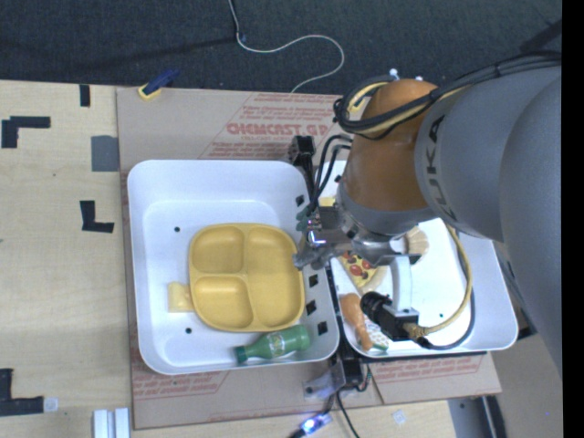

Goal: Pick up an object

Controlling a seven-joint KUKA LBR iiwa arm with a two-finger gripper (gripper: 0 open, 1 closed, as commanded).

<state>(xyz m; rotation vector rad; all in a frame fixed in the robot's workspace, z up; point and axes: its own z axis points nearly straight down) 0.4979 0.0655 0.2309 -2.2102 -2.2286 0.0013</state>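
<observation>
The grey arm (401,172) with its orange band is reaching in from the right and is covering much of the right bin (488,322), most likely so that the wrist is hanging straight above the contents.

The counter (55,245) is carrying a printed cardboard sheet (265,130), and both bins are sitting on it side by side. The left bin (146,190) is a shallow white plastic tray with rounded corners and low walls, which is leaving its contents open to a grasp from above.

A smooth, yellow, divided plate (246,276) is lying flat in the middle of the left bin. A glossy green bottle (274,345) is lying on its side just beside the plate's near edge.

A small orange rounded piece (351,313) is lying in the right bin near the dividing walls.

The gripper (315,240) is hanging over those walls, just beside the plate's right rim. Whether it is open or closed cannot be told. Nothing is seen held, so the pick is judged not yet done.
</observation>
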